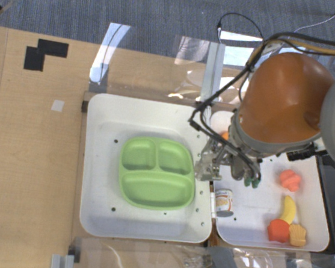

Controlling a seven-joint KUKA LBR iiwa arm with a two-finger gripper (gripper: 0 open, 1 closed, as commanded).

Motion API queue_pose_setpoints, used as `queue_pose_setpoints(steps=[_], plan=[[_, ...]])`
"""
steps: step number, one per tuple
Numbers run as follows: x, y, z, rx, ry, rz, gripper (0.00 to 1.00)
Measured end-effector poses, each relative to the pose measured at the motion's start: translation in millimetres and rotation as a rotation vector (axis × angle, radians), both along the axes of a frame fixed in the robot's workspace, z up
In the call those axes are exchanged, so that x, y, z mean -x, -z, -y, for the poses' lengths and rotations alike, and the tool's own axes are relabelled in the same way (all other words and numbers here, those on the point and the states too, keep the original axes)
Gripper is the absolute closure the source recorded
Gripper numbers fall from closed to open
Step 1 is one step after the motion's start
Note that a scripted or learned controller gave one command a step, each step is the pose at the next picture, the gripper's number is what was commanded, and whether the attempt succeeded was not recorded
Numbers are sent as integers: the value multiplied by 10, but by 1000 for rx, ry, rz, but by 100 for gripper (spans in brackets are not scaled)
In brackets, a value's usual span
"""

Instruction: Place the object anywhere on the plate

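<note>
A small cylindrical can (223, 202) with a pale label is lying in the right bin (247, 228), near its left wall and just below the jaws (234, 171); whether those are spread or closed I cannot tell. One glossy green plate (156, 173), moulded with three compartments, is sitting in the left bin (101, 152). Four plastic-looking toy foods are resting at the right bin's far side: a pinkish-orange lumpy piece (290, 180), a curved yellow banana (289, 210), a round red piece (277, 230) and a knobbly orange-yellow one (297, 235). Both smooth white bins are sitting on the wood-grain counter (25, 161).
</note>
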State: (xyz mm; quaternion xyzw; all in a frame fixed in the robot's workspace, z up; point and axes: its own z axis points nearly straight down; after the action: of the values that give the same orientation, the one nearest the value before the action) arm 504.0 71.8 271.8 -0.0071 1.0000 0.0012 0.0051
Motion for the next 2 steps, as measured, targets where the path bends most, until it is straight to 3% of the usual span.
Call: queue_pose_setpoints(steps=[1, 2], plan=[[-507, 131, 312, 3, -331, 0, 100], [-348, 180, 1227, 7, -514, 1, 100]])
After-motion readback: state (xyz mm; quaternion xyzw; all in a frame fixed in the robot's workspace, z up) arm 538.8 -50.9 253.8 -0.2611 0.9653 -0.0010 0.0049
